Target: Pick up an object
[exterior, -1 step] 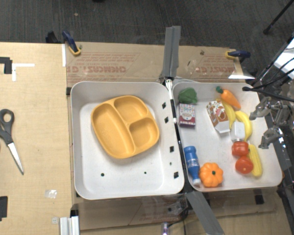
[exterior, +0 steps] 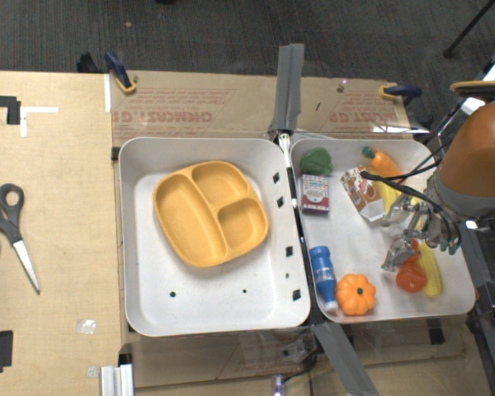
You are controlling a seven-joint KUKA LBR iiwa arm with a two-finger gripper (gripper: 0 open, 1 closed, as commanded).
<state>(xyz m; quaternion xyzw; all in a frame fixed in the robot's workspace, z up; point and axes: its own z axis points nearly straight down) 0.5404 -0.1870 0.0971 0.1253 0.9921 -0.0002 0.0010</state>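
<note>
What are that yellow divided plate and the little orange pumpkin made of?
The yellow divided plate looks like moulded plastic: even colour, soft sheen, rounded compartment walls. The pumpkin seems a plastic or rubber toy, smooth and uniformly orange with a glossy highlight; which one I can't tell.

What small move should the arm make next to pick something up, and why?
Probably lower the gripper a little onto the red item just below it in the right bin. It hangs low over that corner beside the yellow item, and nothing shows between its fingers yet.

Scissors (exterior: pixel 12 225) and black tape marks (exterior: pixel 3 106) on bench (exterior: pixel 49 172).
</note>
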